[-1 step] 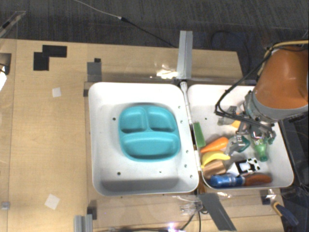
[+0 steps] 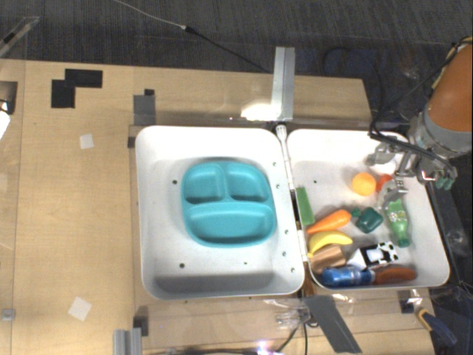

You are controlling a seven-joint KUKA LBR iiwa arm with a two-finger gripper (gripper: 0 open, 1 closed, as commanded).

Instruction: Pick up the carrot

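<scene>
1. 2 white bins sit side by side on the bench (image 2: 66, 220); the left bin (image 2: 155, 198) holds a teal divided tray (image 2: 225, 202).
2. The right bin (image 2: 325, 150) holds a clutter of toy food.
3. The arm (image 2: 451, 102) reaches in over the right bin's far right corner.
4. The gripper (image 2: 399, 176) hangs near an orange ball (image 2: 363, 184); its state cannot be told.
5. The carrot (image 2: 329, 221) lies untouched beside a banana (image 2: 329, 241).
</scene>
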